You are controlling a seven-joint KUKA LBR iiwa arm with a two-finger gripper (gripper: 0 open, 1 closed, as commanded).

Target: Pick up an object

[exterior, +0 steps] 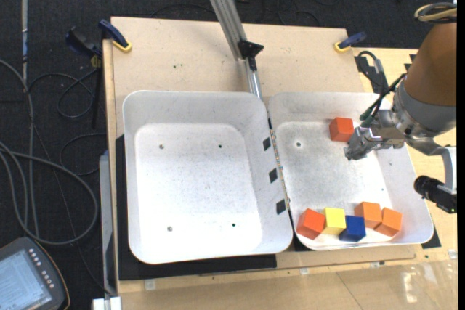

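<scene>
An orange cube [341, 128] lies in the upper part of the right bin [320, 178]. My gripper [356, 149] hangs just to its lower right, close beside it, with nothing seen between the fingers. Along the bin's front edge sits a cluster of blocks: an orange-red one [312, 222], a yellow one [335, 219], a blue one [354, 228] and two orange ones [370, 213] [391, 221].
The left bin [192, 178] stands beside the right one, with small black tabs along their shared edge. A slanted metal pole [221, 0] crosses the back of the bench. Blue-and-yellow clamps [115, 35] [349, 42] sit at the bench's back corners.
</scene>
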